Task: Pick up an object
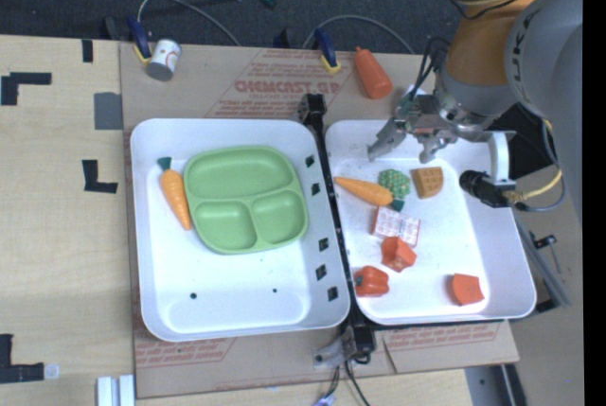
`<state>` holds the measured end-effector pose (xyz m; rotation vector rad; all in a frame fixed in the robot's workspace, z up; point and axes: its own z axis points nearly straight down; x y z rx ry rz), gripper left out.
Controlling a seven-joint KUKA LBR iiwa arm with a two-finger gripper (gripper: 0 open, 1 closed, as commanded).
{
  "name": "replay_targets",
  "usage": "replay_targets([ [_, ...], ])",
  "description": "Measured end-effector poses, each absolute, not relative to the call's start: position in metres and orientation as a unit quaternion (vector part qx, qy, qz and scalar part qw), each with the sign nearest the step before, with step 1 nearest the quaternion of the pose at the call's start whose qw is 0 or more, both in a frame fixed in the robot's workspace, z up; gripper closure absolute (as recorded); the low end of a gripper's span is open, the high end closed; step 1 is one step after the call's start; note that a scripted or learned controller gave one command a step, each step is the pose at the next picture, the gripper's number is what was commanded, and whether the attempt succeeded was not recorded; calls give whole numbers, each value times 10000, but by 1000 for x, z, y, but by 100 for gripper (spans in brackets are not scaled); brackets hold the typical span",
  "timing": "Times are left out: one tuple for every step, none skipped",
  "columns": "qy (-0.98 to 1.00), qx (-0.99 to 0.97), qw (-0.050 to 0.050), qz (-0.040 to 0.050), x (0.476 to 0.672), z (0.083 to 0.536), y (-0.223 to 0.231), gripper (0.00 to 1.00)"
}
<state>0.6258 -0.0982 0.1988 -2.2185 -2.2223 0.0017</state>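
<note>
Approach step: claw [409, 145], spread apart and gripping nothing, is held above the right bin's [492, 234] far edge; descent onto the carrot [363, 190] is called for.

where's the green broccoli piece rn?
The green broccoli piece lies in the right bin, upper middle, between the carrot and the tan waffle piece, below the gripper.

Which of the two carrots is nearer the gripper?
The carrot in the right bin, lying below the gripper beside the green vegetable. The other carrot lies beside the green plate.
</note>
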Motion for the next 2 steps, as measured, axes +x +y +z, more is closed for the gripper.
replay_targets([
  [-7076,-7066,9,12,627,126,-97,0],
  [-7075,-7067,-61,-24,624,92,-103,0],
])
